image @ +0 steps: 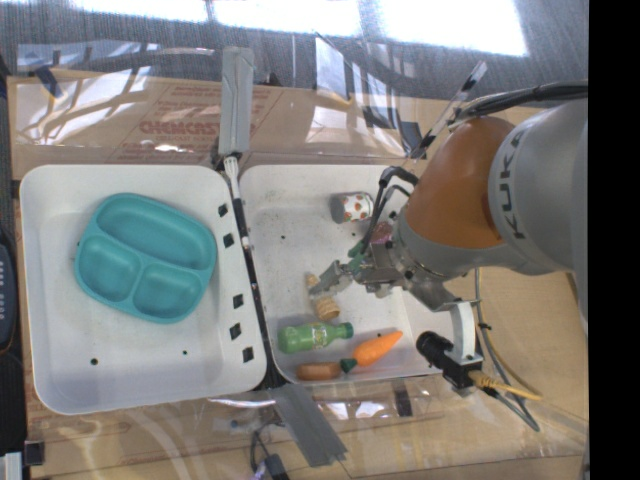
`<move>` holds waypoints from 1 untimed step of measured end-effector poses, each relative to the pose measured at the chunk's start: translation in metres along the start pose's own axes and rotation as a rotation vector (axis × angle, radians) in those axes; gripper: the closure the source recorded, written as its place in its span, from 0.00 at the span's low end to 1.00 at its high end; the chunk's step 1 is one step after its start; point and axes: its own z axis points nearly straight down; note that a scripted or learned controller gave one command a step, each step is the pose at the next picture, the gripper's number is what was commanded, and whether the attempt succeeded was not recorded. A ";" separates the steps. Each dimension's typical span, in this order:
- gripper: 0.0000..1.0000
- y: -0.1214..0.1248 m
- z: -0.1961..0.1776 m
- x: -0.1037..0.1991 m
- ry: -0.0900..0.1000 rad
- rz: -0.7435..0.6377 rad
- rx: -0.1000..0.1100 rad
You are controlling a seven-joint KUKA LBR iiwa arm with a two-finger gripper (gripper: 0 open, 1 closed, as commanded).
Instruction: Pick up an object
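Fingers (335, 278) are hovering spread open, you're seeing, with a tan cork-like piece (325, 306) lying just below them, long axis slanting.

Teal divided plate (146, 258) in the left bin (40, 298), on brown cardboard (150, 118).

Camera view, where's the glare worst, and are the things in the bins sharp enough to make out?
Camera view: glare blows out the top strip above the bins; the teal tray, green bottle and carrot read clearly; the gripper is softer, its fingertips hard to resolve.
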 end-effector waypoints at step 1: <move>0.00 0.021 0.123 -0.010 0.000 -0.001 -0.001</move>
